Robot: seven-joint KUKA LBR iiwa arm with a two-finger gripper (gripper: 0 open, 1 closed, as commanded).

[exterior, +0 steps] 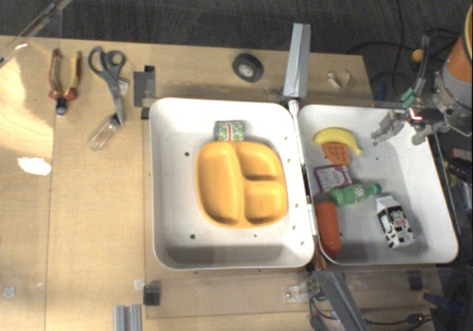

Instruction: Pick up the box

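Observation:
The box (394, 223) is a small white carton with black markings. It lies near the front right of the right bin (427, 174). My gripper (403, 128) hangs over the back right part of that bin, well behind the box and apart from it. Its two fingers (384, 128) are spread open with nothing between them. The grey arm with its orange band (460, 63) comes in from the right edge.
In the right bin lie a banana (336, 137), an orange waffle piece (336, 152), a purple packet (332, 176), a green bottle (355, 193) and a red sausage (328, 226). The left bin (171, 174) holds a yellow divided tray (241, 182) and a small green can (230, 130). Scissors (111, 74), pliers (63, 78) and a tape roll (247, 67) rest on the bench.

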